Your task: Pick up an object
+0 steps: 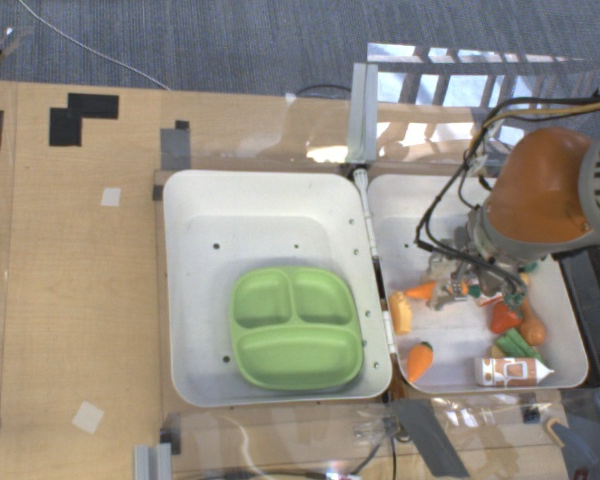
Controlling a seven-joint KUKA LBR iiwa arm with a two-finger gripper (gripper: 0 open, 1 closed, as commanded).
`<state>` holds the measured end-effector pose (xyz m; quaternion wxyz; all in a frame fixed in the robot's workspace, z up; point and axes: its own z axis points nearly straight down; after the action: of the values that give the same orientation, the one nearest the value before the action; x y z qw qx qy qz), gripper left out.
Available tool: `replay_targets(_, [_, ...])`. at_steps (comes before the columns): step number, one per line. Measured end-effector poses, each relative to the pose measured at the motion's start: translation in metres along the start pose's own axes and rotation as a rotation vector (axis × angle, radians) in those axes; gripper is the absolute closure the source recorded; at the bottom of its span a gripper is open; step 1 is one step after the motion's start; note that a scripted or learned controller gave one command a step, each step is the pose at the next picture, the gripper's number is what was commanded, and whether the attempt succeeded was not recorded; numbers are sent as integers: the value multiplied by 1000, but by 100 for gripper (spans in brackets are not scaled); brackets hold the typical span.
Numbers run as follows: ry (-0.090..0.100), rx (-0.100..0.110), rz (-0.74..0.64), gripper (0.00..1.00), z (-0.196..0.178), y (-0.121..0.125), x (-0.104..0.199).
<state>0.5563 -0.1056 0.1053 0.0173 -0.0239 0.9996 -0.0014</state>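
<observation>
Gripper (458, 288) low in right bin (400, 203), fingers' state impossible to tell. Candidates crowded: carrot (416, 292) just beside it, yellow piece (402, 315), second carrot (417, 359), red-green cluster (515, 326). Risk, my guess: fingers glance off, shoving neighbours instead of gripping
</observation>
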Motion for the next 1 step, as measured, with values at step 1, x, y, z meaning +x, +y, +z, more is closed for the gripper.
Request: replay_targets(1, [11, -2, 38, 100, -165, 30, -73])
